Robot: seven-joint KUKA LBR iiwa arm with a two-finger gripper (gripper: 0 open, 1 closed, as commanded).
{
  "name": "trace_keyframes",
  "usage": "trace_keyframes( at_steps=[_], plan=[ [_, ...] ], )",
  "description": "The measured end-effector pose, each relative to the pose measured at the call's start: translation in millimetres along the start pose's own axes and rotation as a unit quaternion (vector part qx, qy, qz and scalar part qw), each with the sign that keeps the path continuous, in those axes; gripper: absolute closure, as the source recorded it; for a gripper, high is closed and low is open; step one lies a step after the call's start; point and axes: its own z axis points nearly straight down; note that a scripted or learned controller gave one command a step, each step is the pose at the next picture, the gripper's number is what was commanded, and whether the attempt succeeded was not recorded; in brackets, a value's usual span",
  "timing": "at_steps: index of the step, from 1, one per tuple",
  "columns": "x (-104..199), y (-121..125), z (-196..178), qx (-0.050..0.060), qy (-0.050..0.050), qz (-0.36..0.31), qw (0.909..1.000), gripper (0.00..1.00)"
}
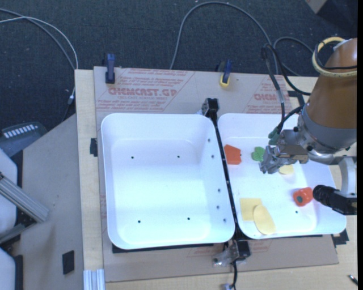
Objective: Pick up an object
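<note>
Dark blue-grey carpet (51, 34) covers the floor toward twelve o'clock, with pale cables (195, 17) looping across it. The counter (85, 170) is light wood, topped by a brown printed sheet (142, 88). A blue clamp (109, 67) and a yellow-and-blue clamp (226, 75) grip its twelve o'clock edge. At nine o'clock stands a grey aluminium rail (22, 198) beside a dark vented device (20, 135). Lighting is even.

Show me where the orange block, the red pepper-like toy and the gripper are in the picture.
orange block (232, 154), camera view, middle of its top face.
red pepper-like toy (302, 196), camera view, middle of its red body.
gripper (271, 165), camera view, at its fingertips.
</note>
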Motion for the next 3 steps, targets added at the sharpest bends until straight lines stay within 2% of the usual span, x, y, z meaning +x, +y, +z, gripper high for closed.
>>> trace_keyframes(
  at_steps=[3],
  plan=[
    [-0.6, 0.1, -11.0, 0.0, 0.0, 0.0, 1.0, 1.0]
  ],
)
